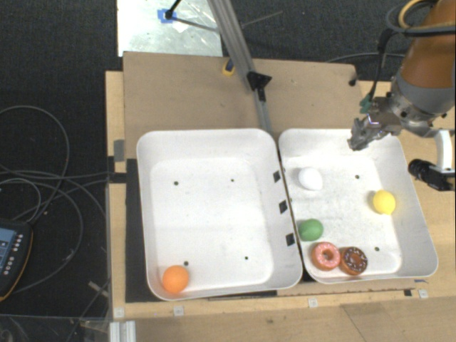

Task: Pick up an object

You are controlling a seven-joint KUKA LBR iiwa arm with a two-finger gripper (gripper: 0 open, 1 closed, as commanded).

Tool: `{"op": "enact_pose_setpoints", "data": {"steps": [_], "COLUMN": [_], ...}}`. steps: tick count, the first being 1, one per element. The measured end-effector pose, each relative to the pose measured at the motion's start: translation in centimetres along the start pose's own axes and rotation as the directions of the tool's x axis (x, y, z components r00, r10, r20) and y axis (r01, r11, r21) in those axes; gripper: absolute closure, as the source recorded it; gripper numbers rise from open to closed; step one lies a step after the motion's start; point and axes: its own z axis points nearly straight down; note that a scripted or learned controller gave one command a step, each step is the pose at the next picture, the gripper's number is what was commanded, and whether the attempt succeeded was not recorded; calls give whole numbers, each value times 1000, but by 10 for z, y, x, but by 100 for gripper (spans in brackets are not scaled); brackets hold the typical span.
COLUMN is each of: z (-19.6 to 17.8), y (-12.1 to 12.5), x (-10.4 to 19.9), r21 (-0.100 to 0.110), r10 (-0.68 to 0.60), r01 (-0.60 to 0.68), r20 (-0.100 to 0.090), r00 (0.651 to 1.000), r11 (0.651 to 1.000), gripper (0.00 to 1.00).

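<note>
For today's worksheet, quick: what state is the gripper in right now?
Gripper: above the right bin's far edge, nothing seen between it; open or closed cannot be told.

You see two white bins: the left bin (206,155) and the right bin (413,219). Both have little dark dots on the bottom. In the left bin you see an orange ball (174,278). In the right bin you see a white ball (311,179), a yellow ball (384,202) and a green ball (310,229). You also see a pink donut (325,256) with tiny sprinkles and a brown donut (353,261) with light speckles. The counter (185,91) is light brown, like wood. The arm (427,55) is orange on top and grey lower down. The tool (358,138) is dark grey. The floor (57,48) is black, with thin black cables (43,177) on it.
</note>
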Motion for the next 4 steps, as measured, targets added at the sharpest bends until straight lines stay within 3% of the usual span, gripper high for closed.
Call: {"op": "enact_pose_setpoints", "data": {"steps": [4], "z": [16], "y": [33], "x": [199], "r21": [0], "r10": [1], "r01": [-1], "r20": [-1], "r00": [1000], "r11": [1000], "gripper": [100]}}
